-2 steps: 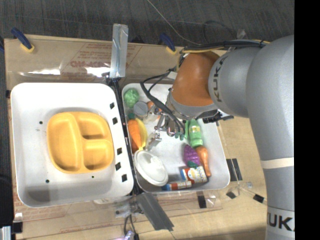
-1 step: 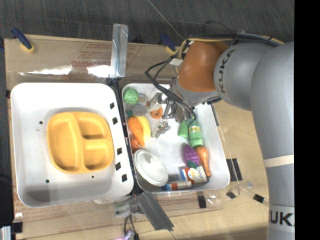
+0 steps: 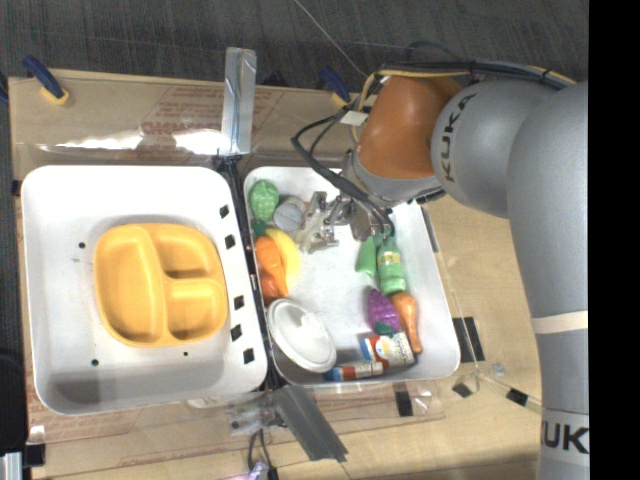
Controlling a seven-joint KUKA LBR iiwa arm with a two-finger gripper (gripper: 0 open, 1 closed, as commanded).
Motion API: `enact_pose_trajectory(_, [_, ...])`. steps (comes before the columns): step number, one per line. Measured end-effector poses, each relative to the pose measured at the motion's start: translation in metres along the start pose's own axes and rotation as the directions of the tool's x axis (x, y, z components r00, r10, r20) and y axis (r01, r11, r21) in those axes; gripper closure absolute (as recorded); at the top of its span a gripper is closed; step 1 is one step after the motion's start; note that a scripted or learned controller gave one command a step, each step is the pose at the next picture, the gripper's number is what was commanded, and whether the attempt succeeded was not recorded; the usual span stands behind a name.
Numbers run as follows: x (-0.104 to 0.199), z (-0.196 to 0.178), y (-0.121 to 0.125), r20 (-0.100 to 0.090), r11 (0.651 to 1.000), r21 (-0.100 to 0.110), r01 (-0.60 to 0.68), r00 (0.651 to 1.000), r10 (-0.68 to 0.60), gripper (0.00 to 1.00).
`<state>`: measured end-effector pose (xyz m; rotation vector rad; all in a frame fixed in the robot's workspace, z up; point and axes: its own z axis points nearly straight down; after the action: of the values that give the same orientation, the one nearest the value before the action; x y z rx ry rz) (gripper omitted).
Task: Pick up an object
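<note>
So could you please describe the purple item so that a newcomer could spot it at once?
Look in the right bin. Near its right wall, the bunch of purple grapes lies below the green bottle, touching the orange carrot; nothing else there is purple.

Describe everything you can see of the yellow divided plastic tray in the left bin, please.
The yellow divided plastic tray lies flat, open side up, near the middle of the left white bin. It has rounded corners and three compartments: a long one along its left side and two smaller ones on the right. It looks smooth and glossy. Only the bin floor touches it.
</note>
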<state>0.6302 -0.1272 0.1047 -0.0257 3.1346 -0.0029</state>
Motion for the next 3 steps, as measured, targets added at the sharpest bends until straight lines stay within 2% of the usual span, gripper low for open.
enact_pose_trajectory(1, [-0.001,-0.175,0.001,0.009,0.990,0.001,-0.143,0.990,0.143,1.00])
enact_pose_trajectory(2, [-0.010,-0.205,-0.032,-0.002,0.999,0.001,-0.045,0.999,0.045,1.00])
enact_pose_trajectory(3, [-0.011,-0.216,-0.032,0.000,0.999,0.002,-0.042,0.999,0.042,1.00])
